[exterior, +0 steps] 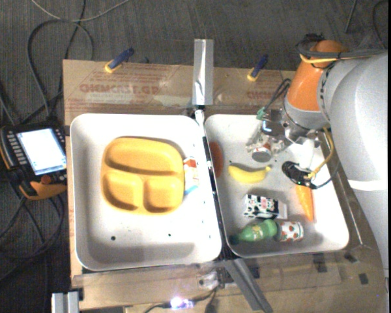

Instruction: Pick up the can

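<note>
Two bins stand side by side on the bench. The left bin (85, 194) holds a compartment tray (144, 174) near its middle. In the right bin (339, 230), the gripper (268, 137) is at the far end, directly over the can (261, 152). Just nearer lies a banana (248, 172), then a small carton (262, 206). At the near end a bottle (257, 231) lies left of a cup (289, 230). A carrot (304, 201) lies along the right side.

Smooth white plastic bins (85, 253), glossy yellow plastic tray (143, 175), shiny metal can (262, 152), cardboard backing (127, 90)
</note>
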Controlling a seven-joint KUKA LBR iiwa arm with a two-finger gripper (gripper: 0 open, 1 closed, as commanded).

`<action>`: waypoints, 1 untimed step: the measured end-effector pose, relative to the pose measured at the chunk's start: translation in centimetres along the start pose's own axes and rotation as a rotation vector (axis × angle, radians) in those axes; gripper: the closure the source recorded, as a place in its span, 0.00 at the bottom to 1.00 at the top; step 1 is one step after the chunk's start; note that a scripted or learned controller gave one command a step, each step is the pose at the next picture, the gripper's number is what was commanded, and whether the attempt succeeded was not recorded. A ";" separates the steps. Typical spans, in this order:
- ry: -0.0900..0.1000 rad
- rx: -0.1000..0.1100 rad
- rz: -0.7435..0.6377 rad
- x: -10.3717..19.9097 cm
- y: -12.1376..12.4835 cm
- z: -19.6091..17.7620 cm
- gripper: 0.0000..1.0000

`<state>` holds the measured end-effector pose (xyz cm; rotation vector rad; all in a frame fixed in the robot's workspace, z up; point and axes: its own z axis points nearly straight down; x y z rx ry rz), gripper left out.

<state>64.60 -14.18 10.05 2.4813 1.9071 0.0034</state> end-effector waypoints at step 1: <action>0.001 0.013 0.133 7.0 0.5 -12.3 1.00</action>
